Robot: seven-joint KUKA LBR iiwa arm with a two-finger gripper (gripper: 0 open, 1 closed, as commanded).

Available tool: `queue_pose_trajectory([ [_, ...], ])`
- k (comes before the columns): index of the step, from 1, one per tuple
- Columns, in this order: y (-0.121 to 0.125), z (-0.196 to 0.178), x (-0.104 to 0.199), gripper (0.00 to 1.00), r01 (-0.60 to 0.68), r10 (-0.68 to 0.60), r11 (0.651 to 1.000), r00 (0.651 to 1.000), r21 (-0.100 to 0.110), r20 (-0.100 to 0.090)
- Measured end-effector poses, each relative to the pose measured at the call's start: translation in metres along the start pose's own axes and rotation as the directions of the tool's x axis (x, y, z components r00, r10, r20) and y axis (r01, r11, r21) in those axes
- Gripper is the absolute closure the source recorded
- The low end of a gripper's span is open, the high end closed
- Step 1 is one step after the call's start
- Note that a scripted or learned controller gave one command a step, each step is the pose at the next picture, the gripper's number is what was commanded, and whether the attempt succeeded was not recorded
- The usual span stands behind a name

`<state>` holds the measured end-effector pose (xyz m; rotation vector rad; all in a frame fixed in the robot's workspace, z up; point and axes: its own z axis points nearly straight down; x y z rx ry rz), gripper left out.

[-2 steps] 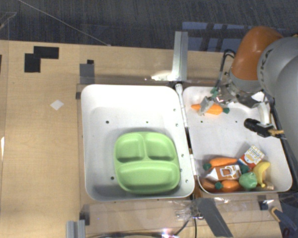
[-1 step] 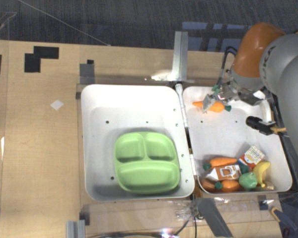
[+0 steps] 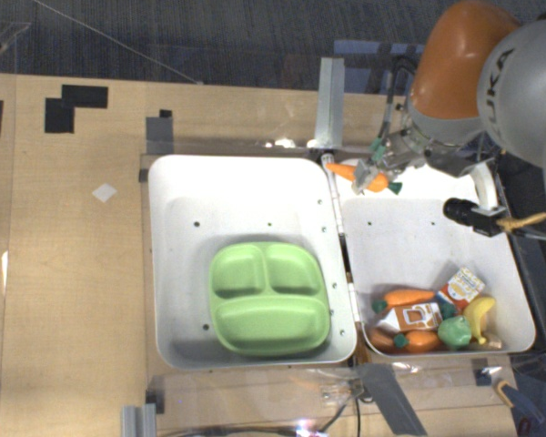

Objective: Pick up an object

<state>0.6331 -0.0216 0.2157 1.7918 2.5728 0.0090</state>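
Observation:
My gripper (image 3: pixel 379 164) hangs over the far left corner of the right bin (image 3: pixel 437 235). It is shut on an orange toy carrot (image 3: pixel 368 179) with a green tip. The carrot lies slanted, and its thin end reaches out over the rim between the two bins. At the near edge of the right bin lies a pile of toy food: another carrot (image 3: pixel 408 297), an orange carton (image 3: pixel 417 317), a green pepper (image 3: pixel 455 332), a banana (image 3: pixel 480 315) and a small white and orange box (image 3: pixel 462 285).
A green divided plate (image 3: pixel 268 299) rests in the near half of the left bin (image 3: pixel 191 208). The grey arm with its orange band (image 3: pixel 455 53) comes in from the upper right. A metal post (image 3: pixel 330 98) stands behind the bins.

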Motion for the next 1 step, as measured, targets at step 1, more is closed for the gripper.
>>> queue_pose_trajectory([
  [1,0.0194,-0.014,0.0147,1.0,-0.143,0.143,0.99,0.99,0.002,0.0],
])
